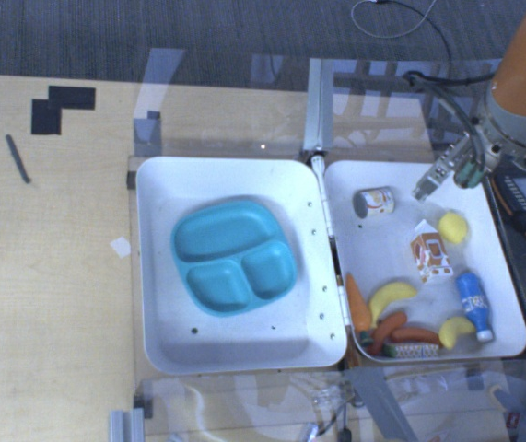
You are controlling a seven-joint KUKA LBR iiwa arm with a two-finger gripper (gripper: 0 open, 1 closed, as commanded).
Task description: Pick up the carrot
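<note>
The carrot (358,304), judged light, stiff and best gripped mid-length, is being left against the right bin's (502,247) wall while the claw (439,175) is being held slightly parted, empty.

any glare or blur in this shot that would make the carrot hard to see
In the camera view the carrot lies against the left wall of the right bin, evenly lit and fairly sharp; faint reflections show on the clear panels above and below the bins, not on the carrot; the hand looks slightly soft; the blue divided plate casts only a soft shadow in the left bin.
</note>
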